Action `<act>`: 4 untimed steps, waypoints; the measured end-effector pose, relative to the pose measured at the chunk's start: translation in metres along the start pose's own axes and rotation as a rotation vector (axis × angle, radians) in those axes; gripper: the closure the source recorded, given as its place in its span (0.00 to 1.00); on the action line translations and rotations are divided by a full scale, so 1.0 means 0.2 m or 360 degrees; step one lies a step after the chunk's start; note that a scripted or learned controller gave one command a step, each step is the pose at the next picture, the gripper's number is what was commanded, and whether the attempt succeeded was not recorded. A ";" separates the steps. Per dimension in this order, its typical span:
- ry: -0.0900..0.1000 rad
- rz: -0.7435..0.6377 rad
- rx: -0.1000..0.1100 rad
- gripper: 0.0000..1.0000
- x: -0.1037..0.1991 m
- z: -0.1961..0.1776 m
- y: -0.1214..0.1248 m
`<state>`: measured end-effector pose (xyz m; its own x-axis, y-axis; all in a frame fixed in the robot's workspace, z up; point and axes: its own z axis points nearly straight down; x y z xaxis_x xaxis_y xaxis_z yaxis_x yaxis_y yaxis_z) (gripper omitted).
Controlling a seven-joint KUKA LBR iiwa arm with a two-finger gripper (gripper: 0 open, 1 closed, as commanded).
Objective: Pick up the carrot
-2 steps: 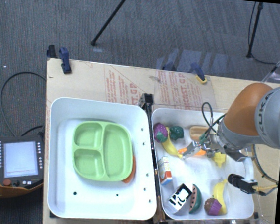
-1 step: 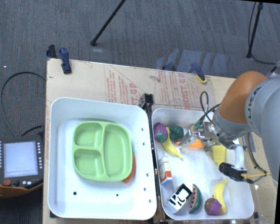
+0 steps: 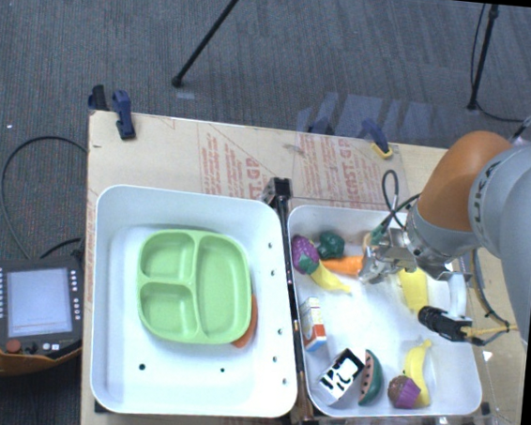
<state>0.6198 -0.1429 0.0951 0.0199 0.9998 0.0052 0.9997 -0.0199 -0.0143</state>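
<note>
The carrot (image 3: 342, 265) is a small orange piece lying in the right bin (image 3: 457, 406), near its far left part, just below a dark green vegetable (image 3: 331, 244) and above a yellow banana (image 3: 329, 280). My gripper (image 3: 374, 264) comes in from the right and stands directly against the carrot's right end, pointing down into the bin. Whether the carrot sits between the fingers is hidden by the gripper body.
The right bin also holds a purple eggplant (image 3: 304, 253), a yellow piece (image 3: 414, 290), a second banana (image 3: 416, 362), a purple fruit (image 3: 403, 391), a watermelon slice (image 3: 372, 378), a black-and-white box (image 3: 342, 372) and a small carton (image 3: 314, 323). A green divided plate (image 3: 194, 284) lies in the left bin (image 3: 102, 331).
</note>
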 end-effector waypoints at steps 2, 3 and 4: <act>0.0004 0.0000 0.0004 1.00 0.00 -0.04 0.00; 0.0000 0.0045 -0.0009 1.00 0.28 0.05 -0.18; -0.0001 0.0584 -0.0026 1.00 0.41 -0.47 -0.15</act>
<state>0.5923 -0.0617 0.1897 0.3773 0.9261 0.0021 0.9261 -0.3773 0.0006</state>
